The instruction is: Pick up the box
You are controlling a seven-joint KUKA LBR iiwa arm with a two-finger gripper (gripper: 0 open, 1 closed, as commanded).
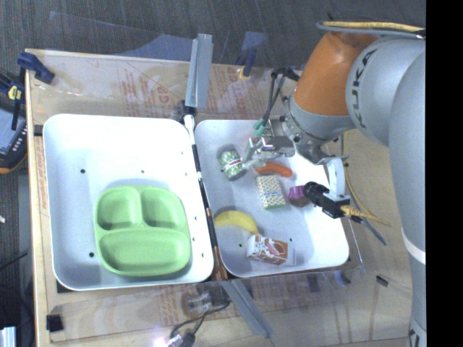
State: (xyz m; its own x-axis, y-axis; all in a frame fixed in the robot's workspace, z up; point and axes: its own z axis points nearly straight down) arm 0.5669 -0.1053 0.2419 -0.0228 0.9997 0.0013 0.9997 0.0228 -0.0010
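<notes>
A: Where's the box?

B: Right bin, roughly mid-bin, centre-right of the frame. Small, pale, w/ a green dotted pattern, lying flat. An orange thing sits just above it, a purple item just to its right, a banana lower left, and a red-and-white carton below.

A: How will it handle, you reckon?

B: Looks like light cardboard, prob. stiff enough but crushable if squeezed hard. Surface may be a bit slick. I'd take it across the two long sides, top-down, since it's lying flat. Neighbours are close, esp. the purple one, so not much room for a finger on that side.

A: And the gripper?

B: Hanging over the upper part of the right bin, above the box, near a green-and-white can and the orange thing. Fingers look a little apart, w/ nothing between them. Not touching the box, as far as I can see.

A: The other bin?

B: Left bin has a green divided tray, lower left of frame.
</notes>
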